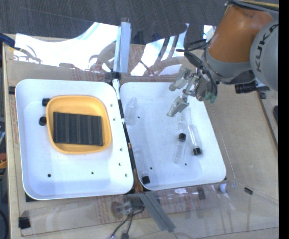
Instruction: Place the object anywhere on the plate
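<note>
1. Bench with two shallow white bins side by side: the left bin (30,178) and the right bin (212,171).
2. Plate (78,124): a yellow, rounded-square dish with a dark ribbed centre, lying in the upper middle of the left bin. Nothing lies on it.
3. Objects: two clear tube-like pieces with black caps lie in the right half of the right bin, the first tube (181,143) just beside the second tube (194,142). A third faint clear item (130,108) lies near that bin's left wall; its form is too faint to tell.
4. Arm: grey with an orange band, reaching in from the right. The gripper (180,105) hangs over the upper part of the right bin, above and apart from the two tubes. Its metal fingers (177,108) point down and to the left; their spread cannot be made out, and no object is seen between them.
5. Step in hand, as judged: the pick stage, before any grasp; the transfer to the plate is not yet begun.
6. Next move, as judged: descend over one tube, close across its narrow width, lift clear of the bin wall, and cross leftward to the plate. The clear, round tubes may roll or slip.
</note>
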`<action>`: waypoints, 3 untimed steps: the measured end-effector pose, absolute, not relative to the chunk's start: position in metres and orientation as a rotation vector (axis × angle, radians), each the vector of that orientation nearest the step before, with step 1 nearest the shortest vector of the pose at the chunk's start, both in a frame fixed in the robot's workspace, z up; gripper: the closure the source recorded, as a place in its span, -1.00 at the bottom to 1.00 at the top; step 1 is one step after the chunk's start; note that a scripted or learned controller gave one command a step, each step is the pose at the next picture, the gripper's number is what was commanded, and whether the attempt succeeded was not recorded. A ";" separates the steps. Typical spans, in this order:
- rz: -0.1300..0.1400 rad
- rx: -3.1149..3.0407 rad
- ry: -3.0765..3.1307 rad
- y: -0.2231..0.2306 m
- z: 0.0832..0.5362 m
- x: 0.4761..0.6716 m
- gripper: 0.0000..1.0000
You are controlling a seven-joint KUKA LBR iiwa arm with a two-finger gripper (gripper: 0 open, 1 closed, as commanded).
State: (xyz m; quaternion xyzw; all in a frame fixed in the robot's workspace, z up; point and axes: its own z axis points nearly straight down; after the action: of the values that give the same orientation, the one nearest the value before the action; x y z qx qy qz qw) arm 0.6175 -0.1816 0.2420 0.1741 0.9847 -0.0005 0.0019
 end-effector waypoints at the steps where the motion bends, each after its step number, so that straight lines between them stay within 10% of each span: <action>1: -0.002 0.547 3.090 -0.182 0.242 0.617 -1.00; 3: 0.000 -0.052 3.142 -0.186 0.258 0.628 -1.00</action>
State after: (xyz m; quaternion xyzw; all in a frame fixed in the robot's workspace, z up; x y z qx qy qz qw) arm 0.6276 -0.1862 0.2580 -0.0167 0.9999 -0.0001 -0.0003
